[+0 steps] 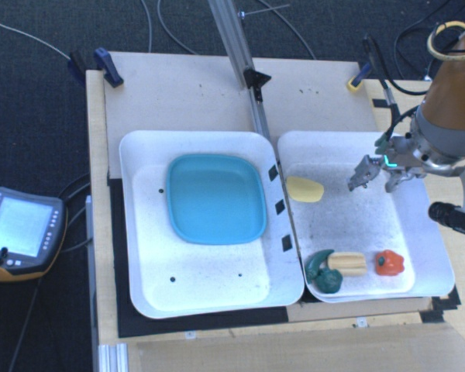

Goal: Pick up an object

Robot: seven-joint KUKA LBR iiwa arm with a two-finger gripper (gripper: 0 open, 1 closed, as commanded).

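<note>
Gripper (377, 174) hovers spread and empty at right of frame, over the right bin (430, 231). I see nothing picked yet: yellow piece (304, 189) lies centre, red pepper (388, 263) and green vegetable (323, 270) lower right.

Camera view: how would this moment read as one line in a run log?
gripper: open, above right bin, holding nothing | yellow piece: left of gripper | blue tray: left bin

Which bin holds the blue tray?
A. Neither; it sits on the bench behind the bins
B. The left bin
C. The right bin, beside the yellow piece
B. The blue tray lies flat inside the left bin, while the yellow piece lies in the right bin.
</note>
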